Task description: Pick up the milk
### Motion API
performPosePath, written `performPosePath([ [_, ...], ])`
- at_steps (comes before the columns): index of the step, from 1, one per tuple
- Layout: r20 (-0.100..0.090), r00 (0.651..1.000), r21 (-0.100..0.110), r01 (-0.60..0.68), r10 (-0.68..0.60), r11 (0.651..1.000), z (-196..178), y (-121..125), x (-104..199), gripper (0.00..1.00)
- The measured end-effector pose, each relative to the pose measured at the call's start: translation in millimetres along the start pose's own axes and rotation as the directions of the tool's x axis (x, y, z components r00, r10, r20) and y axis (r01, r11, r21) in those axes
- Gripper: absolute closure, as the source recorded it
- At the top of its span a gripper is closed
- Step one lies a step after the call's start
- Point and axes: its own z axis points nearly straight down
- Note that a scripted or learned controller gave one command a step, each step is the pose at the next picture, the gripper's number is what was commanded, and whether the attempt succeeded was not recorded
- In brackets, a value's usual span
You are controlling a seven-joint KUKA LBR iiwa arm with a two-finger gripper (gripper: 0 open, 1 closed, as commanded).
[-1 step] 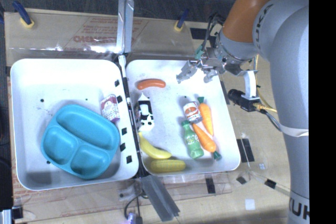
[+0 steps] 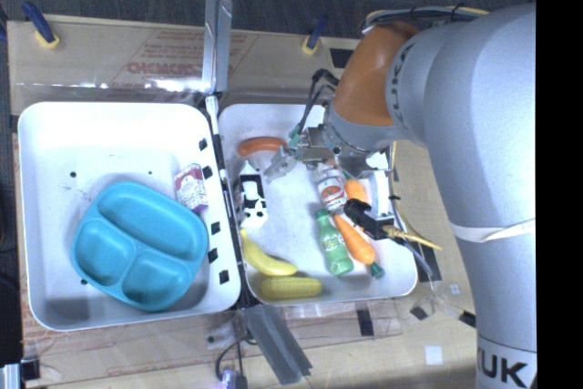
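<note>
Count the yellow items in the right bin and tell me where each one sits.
2. A banana lies by the right bin's left wall, and a yellow corn-like piece lies along its near edge, just below the banana. The arm may hide others.

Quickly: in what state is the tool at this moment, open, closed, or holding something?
Tool: above the right bin, near the hot dog; its state cannot be told.
</note>
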Motion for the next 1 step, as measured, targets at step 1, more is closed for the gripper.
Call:
performPosePath([
  [1, 0.001, 0.995, -0.002, -0.098, 0.098, 0.995, -58.2, 18.5, 109.2, 0.0],
])
